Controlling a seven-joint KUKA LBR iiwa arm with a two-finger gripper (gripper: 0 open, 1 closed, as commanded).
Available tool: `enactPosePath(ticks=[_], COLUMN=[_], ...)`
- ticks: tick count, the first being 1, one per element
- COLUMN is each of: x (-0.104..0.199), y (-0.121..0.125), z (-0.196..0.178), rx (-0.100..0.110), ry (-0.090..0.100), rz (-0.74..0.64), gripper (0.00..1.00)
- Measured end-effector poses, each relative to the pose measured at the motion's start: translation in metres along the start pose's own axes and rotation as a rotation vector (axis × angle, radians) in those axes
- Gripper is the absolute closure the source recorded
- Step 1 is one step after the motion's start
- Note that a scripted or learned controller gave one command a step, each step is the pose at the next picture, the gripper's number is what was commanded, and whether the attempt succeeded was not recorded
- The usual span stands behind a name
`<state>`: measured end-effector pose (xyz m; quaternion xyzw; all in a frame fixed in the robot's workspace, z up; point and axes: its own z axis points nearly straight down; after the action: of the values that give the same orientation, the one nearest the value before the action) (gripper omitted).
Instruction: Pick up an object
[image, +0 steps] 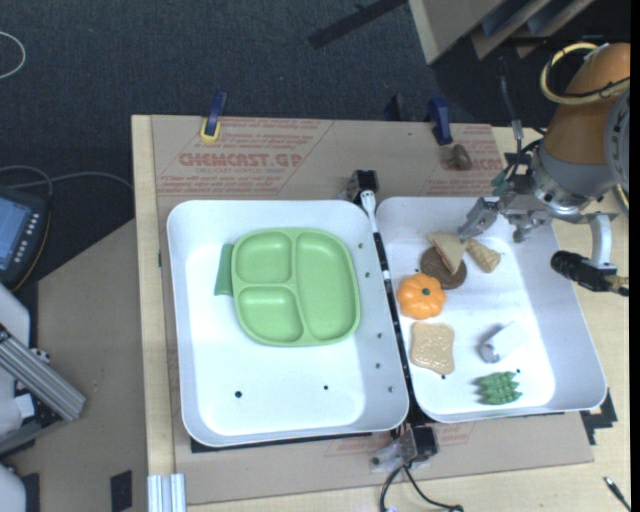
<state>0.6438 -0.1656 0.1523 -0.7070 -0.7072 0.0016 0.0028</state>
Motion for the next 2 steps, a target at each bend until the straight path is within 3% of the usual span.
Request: enactPosePath(ticks=[1,2], x=[0.0076,0.0089], y=[0.0043,0.0085], z=[0.0548,0.0596], rx=[-0.009,-0.013], ry=[0.002,0.002], rz=[-0.001,-0.003], gripper=[0.0,0.0])
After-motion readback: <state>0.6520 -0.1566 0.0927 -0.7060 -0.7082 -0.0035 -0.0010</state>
